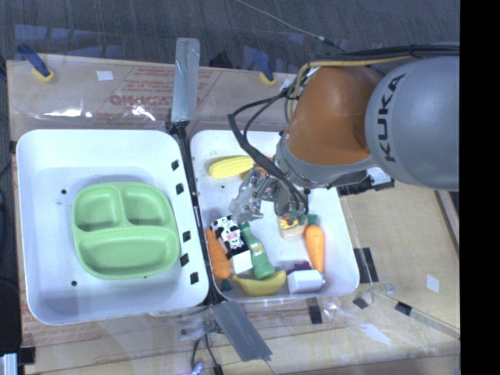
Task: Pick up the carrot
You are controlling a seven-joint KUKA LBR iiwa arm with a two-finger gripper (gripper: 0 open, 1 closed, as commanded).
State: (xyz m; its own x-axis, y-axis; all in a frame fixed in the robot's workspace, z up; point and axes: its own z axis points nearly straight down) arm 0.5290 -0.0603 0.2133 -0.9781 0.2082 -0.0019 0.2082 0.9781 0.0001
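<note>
Colours in the two white plastic bins and on the grey arm

The left shallow white bin [31,209] holds a light green divided plate [123,229]. In the right shallow white bin [344,256] lie a bright orange carrot with a green top [314,244], a second, darker orange carrot-shaped piece [218,255], a yellow corn cob [230,166], a yellow banana [259,284], a dark green bottle-shaped toy [258,258], a small toy with black and white cow patches [227,233] and a white block [305,281]. The robot arm [418,123] is grey with black letters, and has an orange band [332,116]. The metal hand [262,198] is silver-grey, with black cables [250,127]. The desk [406,225] is pale tan, with grey tape strips [186,80].
</note>
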